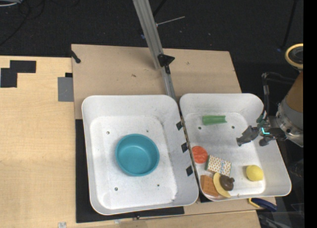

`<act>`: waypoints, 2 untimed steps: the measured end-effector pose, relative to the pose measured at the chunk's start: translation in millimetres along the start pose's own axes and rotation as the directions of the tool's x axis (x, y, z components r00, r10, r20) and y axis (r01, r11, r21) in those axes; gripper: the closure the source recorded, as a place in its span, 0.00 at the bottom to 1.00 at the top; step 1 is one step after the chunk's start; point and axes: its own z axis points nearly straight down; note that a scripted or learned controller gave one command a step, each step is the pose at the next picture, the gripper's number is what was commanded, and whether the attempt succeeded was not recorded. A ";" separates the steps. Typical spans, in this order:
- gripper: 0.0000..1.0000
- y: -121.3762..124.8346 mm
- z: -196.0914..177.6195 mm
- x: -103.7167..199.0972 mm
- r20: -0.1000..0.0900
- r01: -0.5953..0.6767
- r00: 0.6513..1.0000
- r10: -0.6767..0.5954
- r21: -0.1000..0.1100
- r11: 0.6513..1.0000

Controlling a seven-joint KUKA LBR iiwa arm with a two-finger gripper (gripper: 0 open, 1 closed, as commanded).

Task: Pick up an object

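One teal bowl (137, 154) left; green block (214, 119), yellow ball (254, 173) right. Gripper (251, 136) empty, fingers spread.

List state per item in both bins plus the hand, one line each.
teal bowl: upright, open side up, alone in left bin
green block: lying flat, top of right bin
red piece: against right bin's left wall
patterned square: flat, beside banana
banana: lying in pile at bottom edge
yellow ball: resting apart from pile
hand: over right bin, holding nothing visible
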 end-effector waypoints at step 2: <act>0.00 8.8 50.7 2.9 -0.001 0.001 1.000 -0.001 0.004 1.000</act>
